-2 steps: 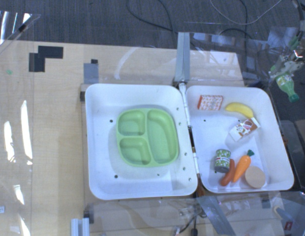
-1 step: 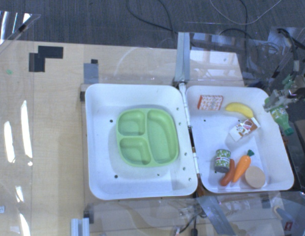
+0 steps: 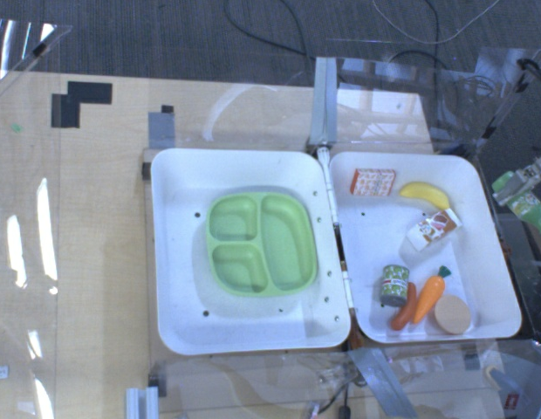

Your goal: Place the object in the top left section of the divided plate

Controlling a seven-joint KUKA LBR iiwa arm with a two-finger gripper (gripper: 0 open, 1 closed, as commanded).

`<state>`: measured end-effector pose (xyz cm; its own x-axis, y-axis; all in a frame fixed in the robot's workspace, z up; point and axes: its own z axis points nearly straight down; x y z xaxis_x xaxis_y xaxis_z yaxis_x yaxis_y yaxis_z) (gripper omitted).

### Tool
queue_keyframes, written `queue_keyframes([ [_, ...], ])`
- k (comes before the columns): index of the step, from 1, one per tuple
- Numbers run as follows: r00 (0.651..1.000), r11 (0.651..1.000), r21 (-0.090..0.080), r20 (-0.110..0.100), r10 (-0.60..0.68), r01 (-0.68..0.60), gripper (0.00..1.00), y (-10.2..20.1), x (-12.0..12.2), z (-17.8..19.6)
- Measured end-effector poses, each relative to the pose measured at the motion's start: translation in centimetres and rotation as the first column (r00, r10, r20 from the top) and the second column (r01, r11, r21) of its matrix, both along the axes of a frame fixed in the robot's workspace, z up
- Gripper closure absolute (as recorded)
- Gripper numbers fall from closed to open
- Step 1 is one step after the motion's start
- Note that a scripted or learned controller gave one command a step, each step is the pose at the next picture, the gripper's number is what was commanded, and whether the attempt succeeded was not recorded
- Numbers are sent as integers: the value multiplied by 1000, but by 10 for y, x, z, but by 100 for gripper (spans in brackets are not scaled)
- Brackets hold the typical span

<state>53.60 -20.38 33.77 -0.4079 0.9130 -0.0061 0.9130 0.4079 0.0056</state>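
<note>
Camera view, green divided plate (image 3: 263,255) in left bin (image 3: 179,321), toys in right bin (image 3: 480,234)

1. I read this as a robotics lab — a light wooden bench (image 3: 70,260) bearing two white bins (image 3: 174,260) side by side.
2. Clear plastic shields (image 3: 26,190) edge it.
3. Loose cables (image 3: 270,20) trail over grey carpet (image 3: 148,24) — no home.

Labels on the orange box (image 3: 373,182) and can (image 3: 394,284) are too small to read.
</note>
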Motion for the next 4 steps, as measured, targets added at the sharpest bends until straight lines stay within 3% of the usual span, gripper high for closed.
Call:
queue_keyframes([
  [1, 980, 980, -1, 2, 197, -197, 100, 91, -15, 71],
  [2, 1000, 1000, 2, -5, 13, -13, 100, 166, -40, 43],
  [3, 999, 999, 4, -2, 52, -52, 100, 322, -39, 48],
  [4, 999, 999, 3, -8, 42, -42, 100, 354, -30, -74],
])
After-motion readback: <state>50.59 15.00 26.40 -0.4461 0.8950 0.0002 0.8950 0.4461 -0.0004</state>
